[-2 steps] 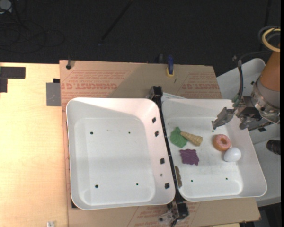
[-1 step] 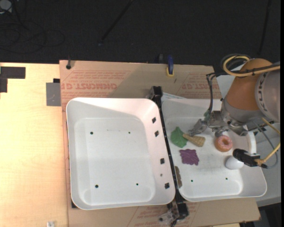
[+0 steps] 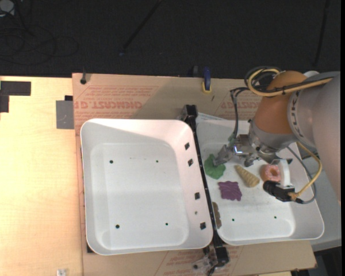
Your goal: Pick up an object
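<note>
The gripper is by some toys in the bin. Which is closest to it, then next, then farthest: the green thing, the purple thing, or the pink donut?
Measured from the gripper in the camera view:
1. Green thing: just below the gripper, by the right bin's left wall.
2. Purple thing: lower down, toward the bin's middle.
3. Pink donut: off to the right, beyond the cone.

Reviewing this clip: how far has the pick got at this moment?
Done: the arm has reached into the right bin, with the gripper low beside the green object. In hand: nothing visibly held; whether it grips the green object cannot be told. Left: grasp and lift. The purple object, cone and pink doughnut lie on the bin floor.
</note>
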`<state>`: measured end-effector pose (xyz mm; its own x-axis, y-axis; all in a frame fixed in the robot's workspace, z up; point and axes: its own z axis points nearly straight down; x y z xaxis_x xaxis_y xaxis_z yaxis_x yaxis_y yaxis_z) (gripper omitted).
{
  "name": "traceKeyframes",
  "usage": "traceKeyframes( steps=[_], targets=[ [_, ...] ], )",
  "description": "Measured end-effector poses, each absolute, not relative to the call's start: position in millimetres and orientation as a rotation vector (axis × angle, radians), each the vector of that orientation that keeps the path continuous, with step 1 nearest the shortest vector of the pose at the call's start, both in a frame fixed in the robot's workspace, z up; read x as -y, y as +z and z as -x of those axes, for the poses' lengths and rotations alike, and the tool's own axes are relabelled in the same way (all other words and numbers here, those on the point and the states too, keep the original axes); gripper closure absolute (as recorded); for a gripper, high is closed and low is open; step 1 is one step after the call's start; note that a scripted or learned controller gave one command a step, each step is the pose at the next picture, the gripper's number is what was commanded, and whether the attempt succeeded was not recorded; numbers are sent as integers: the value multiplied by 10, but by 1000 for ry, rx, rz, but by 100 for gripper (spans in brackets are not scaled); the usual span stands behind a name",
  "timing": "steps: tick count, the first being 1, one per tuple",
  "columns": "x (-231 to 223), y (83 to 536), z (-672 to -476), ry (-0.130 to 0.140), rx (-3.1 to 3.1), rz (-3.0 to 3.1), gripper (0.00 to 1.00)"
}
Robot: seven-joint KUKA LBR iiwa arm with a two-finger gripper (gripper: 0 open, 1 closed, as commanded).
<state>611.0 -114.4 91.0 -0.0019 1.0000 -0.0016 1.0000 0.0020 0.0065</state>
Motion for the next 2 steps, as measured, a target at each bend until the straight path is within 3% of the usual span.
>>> traceKeyframes(
  steps=[1,2],
  targets=[
    [1152,999,-6095,4,-2219,-2224,100],
    [1173,1092,-6088,3,-2214,-2230,100]
  ],
)
